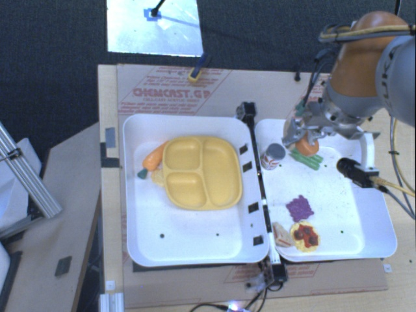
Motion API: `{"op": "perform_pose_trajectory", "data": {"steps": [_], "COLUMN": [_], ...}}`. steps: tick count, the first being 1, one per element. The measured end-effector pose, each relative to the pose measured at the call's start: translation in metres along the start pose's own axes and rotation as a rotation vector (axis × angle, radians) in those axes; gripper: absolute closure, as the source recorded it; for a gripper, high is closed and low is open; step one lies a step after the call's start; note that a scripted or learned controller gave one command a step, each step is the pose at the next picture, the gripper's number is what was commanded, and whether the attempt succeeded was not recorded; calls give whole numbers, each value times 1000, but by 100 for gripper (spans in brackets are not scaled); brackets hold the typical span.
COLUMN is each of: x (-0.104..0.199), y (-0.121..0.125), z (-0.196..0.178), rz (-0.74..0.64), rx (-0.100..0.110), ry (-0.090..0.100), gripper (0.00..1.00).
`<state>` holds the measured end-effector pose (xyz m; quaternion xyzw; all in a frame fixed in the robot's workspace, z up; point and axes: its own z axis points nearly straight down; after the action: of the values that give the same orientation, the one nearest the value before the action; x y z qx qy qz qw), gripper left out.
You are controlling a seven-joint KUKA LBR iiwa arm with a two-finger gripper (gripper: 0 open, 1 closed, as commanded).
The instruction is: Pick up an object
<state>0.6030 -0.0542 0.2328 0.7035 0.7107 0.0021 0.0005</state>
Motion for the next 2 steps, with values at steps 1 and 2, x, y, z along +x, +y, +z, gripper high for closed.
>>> {"op": "perform_pose_trajectory", "data": {"steps": [1,2], "x": [59,97], "y": [4,19], "z": [13,12], "rz": [0,2], "rx": [3,1], "ry": [1,-1], "gripper": [100,100]}}
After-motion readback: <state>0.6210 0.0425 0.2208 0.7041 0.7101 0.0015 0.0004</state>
